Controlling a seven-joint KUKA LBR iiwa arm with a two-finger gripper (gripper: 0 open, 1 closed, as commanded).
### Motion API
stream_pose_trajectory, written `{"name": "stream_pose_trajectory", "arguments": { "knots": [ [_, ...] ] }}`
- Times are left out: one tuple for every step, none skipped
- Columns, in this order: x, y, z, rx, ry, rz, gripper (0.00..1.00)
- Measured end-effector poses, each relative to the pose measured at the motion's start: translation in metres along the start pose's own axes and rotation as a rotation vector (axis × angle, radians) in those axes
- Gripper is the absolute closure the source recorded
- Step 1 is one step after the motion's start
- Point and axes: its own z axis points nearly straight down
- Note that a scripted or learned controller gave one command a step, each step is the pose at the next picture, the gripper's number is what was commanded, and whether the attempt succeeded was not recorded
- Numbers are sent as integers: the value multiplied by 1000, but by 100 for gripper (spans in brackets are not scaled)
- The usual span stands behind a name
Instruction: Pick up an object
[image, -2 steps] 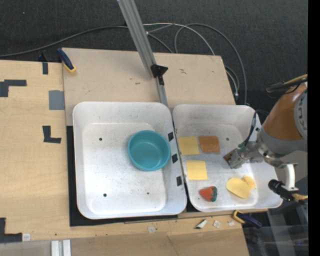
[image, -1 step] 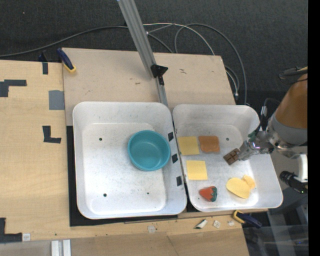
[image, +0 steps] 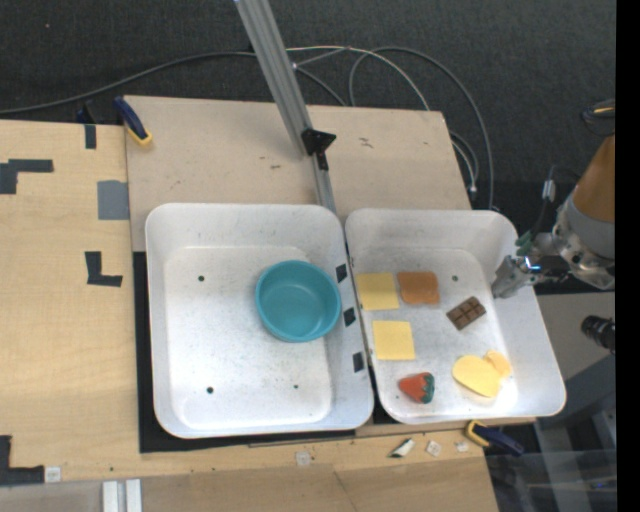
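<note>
At the near edge of the right white bin (image: 520, 400), at about 5 o'clock in the camera view, a small red toy strawberry with a green top (image: 418, 387) is seen. Just beside it, at its 3 o'clock, a yellow lumpy toy food piece (image: 480, 375) is laid. A flat yellow square (image: 393, 340) is placed at the strawberry's 11 o'clock, and a second yellow square (image: 377, 291) at its 12 o'clock. An orange-brown flat piece (image: 419, 288) and a small dark brown block (image: 465, 314) are set farther back. In the left white bin (image: 175, 240), a round teal bowl (image: 297, 300) is stood upright. The grey gripper (image: 508, 278) is seen at 3 o'clock, over the right bin's far rim, well apart from every toy. Whether its jaws are spread or pressed together cannot be told.
</note>
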Motion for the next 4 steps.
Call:
{"name": "stream_pose_trajectory", "arguments": {
  "knots": [
    [8, -4, -51, 0, 0, 0, 100],
    [56, 6, -39, 5, 2, -3, 100],
    [114, 18, -32, 6, 4, -5, 100],
    [167, 36, -16, 7, 3, -4, 100]
  ]
}}
